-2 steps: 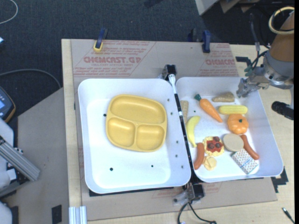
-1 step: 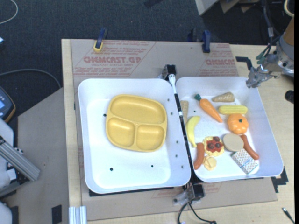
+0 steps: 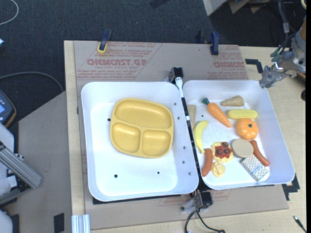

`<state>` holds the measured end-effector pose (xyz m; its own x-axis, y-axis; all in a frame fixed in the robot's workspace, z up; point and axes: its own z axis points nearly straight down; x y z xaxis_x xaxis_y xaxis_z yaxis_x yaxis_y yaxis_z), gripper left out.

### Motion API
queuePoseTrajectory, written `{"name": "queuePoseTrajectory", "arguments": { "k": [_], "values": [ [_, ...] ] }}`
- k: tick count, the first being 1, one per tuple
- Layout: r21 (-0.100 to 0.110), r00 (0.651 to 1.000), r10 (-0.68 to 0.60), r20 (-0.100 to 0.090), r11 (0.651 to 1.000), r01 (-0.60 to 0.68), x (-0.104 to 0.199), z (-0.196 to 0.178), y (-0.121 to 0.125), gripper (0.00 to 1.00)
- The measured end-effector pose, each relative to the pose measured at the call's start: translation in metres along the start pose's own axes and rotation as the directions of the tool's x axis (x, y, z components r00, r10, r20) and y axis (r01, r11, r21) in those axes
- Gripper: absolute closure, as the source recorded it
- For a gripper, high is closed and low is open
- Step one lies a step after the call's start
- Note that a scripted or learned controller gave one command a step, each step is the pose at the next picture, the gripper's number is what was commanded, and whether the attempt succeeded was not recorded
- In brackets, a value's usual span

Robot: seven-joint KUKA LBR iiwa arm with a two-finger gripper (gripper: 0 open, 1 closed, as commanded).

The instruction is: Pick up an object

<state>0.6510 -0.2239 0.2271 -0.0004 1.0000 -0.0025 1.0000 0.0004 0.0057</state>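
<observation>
Overhead, two shallow white bins sit side by side on a bench covered with brown board printed in red "CHEMCAST GP" [image 3: 116, 62]; the smaller lines beneath that name are too fine to read. The left bin [image 3: 95, 169] holds a yellow three-compartment plate [image 3: 142, 127], lying flat near its middle. The right bin [image 3: 277, 130] carries a scatter of toy food: a carrot [image 3: 217, 113], a corn cob [image 3: 242, 114], an orange [image 3: 247, 129] just below the cob, a banana [image 3: 199, 135] near the dividing edge, a bread piece [image 3: 233, 101] toward the far side, a red sausage [image 3: 207, 161] near the front, and a small patterned box [image 3: 255, 168] at the front right. None of these pieces is lifted. The gripper [image 3: 268, 79] hangs at the right bin's far right corner, above the rim and apart from the food; whether its fingers are open or shut cannot be told. Blue and yellow clamps [image 3: 103, 43] pin the board's far edge.
</observation>
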Motion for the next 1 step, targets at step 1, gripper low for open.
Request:
{"name": "queuePoseTrajectory", "arguments": {
  "k": [1],
  "values": [
    [0.008, 1.0, -0.002, -0.004, 1.0, 0.002, 0.0423, -0.0104, -0.0249, 1.0]
  ]
}}
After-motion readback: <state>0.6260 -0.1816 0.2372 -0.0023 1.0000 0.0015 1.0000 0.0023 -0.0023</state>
